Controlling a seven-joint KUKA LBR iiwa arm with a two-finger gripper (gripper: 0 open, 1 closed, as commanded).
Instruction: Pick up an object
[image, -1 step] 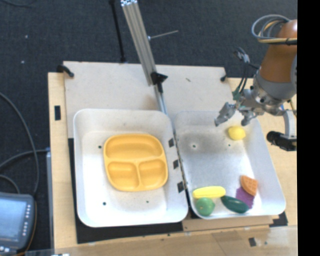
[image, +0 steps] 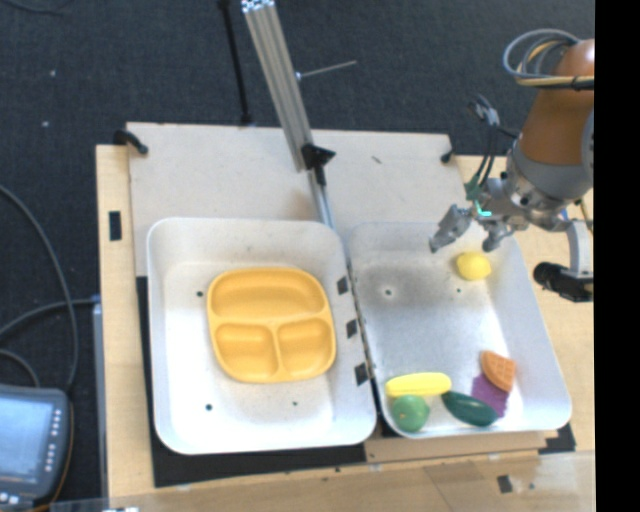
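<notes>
My gripper (image: 470, 236) hangs over the far edge of the right bin (image: 440, 310), its two grey fingers spread open with nothing between them. A small yellow round fruit (image: 473, 266) lies on the bin floor just below and slightly right of the fingertips, apart from them. At the bin's near edge lie a yellow banana-like piece (image: 418, 384), a green round fruit (image: 409, 410), a dark green piece (image: 468, 408), a purple piece (image: 490, 391) and an orange piece (image: 498, 369).
The left bin (image: 180, 400) holds a yellow divided plate (image: 270, 323). A slanted aluminium post (image: 285, 90) rises from behind the bins. A monitor (image: 30, 440) sits at the lower left, off the bench.
</notes>
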